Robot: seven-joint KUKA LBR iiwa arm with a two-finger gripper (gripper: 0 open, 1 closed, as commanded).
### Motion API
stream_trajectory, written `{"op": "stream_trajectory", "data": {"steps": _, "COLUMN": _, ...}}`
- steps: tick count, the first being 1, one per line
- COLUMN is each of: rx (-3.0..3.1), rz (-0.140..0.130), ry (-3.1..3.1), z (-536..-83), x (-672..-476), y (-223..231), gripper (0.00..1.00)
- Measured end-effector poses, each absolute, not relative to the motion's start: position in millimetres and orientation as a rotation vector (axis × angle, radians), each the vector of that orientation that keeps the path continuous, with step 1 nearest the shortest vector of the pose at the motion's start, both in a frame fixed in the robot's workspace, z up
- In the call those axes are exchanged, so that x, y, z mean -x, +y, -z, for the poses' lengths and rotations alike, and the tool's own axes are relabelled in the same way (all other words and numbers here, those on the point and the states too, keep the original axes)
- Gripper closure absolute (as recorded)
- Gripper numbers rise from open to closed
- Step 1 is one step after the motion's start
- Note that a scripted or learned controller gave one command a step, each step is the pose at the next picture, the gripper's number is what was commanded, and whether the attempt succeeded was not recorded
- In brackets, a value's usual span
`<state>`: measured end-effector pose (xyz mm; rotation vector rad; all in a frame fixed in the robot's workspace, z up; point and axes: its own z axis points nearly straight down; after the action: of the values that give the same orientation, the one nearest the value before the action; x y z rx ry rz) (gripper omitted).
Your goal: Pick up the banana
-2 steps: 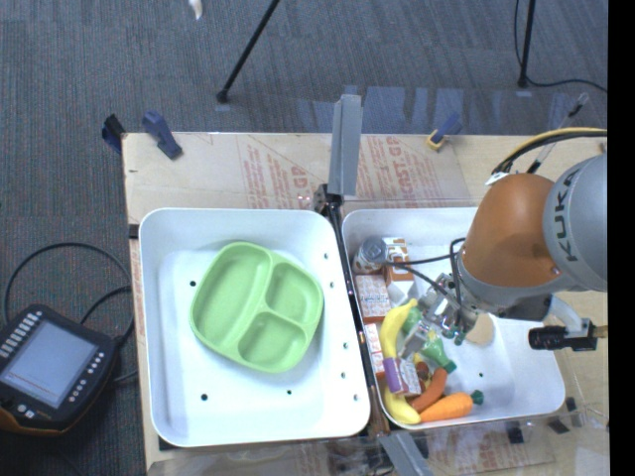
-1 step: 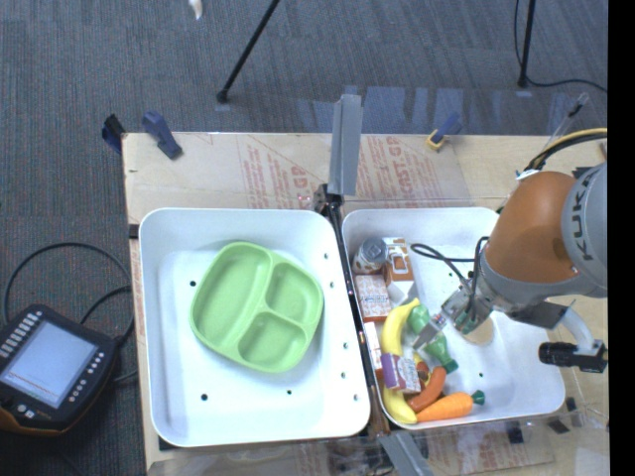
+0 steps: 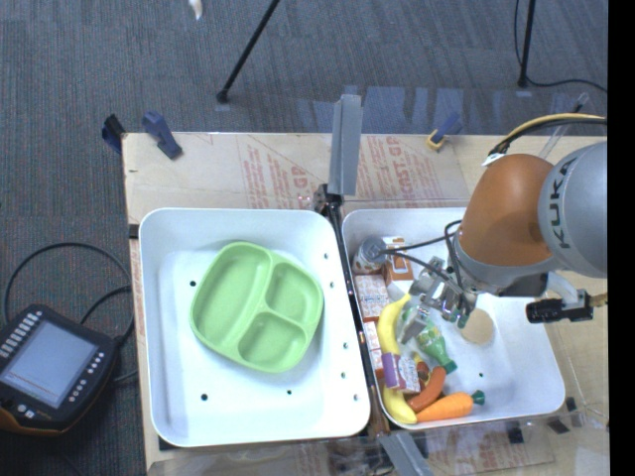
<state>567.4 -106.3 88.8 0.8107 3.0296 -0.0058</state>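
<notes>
My gripper (image 3: pixel 429 305) hangs over the right bin (image 3: pixel 536 380); whether it is spread or pressed together I cannot tell. The banana (image 3: pixel 390 327) lies just beside it at eight o'clock, its long axis running from one to seven o'clock along the bin's left wall.

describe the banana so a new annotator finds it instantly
Look in the right white bin, along its left wall beside the pile of toy food. The banana is the long yellow curved piece under the gripper; the carrot nearby is orange and straight.

plate (image 3: pixel 258 306): matt plastic; bins (image 3: pixel 164 266): glossy, probably plastic; bench (image 3: pixel 238 172): cardboard-like
</notes>
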Motion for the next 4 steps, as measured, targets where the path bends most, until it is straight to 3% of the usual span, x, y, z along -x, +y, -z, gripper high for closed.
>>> {"op": "stream_trajectory", "data": {"steps": 1, "rx": -0.774, "rz": -0.002, "ry": 3.043, "z": -188.2, "x": -605.0, "y": -32.0, "gripper": 0.00}}
{"op": "stream_trajectory", "data": {"steps": 2, "rx": -0.682, "rz": -0.001, "ry": 3.068, "z": -186.9, "x": -532.8, "y": -14.2, "gripper": 0.00}}
{"op": "stream_trajectory", "data": {"steps": 3, "rx": -0.693, "rz": 0.000, "ry": 3.067, "z": -186.4, "x": -492.5, "y": 46.5, "gripper": 0.00}}
{"op": "stream_trajectory", "data": {"steps": 4, "rx": -0.645, "rz": -0.001, "ry": 3.075, "z": -186.9, "x": -577.4, "y": 6.0, "gripper": 0.00}}
